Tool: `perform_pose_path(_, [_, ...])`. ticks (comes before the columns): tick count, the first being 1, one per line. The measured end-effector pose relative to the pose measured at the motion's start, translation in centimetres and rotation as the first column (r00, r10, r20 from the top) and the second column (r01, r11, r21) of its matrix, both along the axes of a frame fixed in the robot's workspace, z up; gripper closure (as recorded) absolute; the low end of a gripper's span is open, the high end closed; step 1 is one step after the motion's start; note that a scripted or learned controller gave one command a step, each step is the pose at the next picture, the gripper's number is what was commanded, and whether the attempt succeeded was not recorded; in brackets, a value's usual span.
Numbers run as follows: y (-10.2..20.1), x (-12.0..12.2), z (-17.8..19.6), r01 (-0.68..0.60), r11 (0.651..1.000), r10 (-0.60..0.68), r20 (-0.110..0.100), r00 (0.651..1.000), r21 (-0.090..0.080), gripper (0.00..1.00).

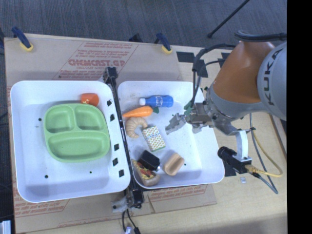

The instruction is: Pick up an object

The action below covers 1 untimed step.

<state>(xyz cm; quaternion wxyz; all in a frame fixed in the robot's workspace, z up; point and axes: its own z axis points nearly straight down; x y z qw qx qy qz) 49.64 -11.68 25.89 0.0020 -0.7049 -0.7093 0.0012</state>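
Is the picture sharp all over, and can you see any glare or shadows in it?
In the camera view, light is even and soft; the white bins look bright, slightly washed out, with faint shadows under the green tray and carrot. The gripper looks a little blurred, and the box's print is too small to read.

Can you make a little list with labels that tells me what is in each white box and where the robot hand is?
left bin: a green plastic plate with three sections; a small red-orange toy beside its top edge
right bin: blue and white bottle, orange toy carrot, tan croissant, small patterned box, black block, toy hot dog, toy of mixed colours
gripper: over the right bin, right of the croissant, holding nothing
arm: reaches in from the right
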Motion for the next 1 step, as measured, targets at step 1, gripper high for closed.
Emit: perform_pose_path(1, [1.88,3.29,-11.45,0.211,0.977,-0.211,-0.002,0.977,-0.001,0.0])
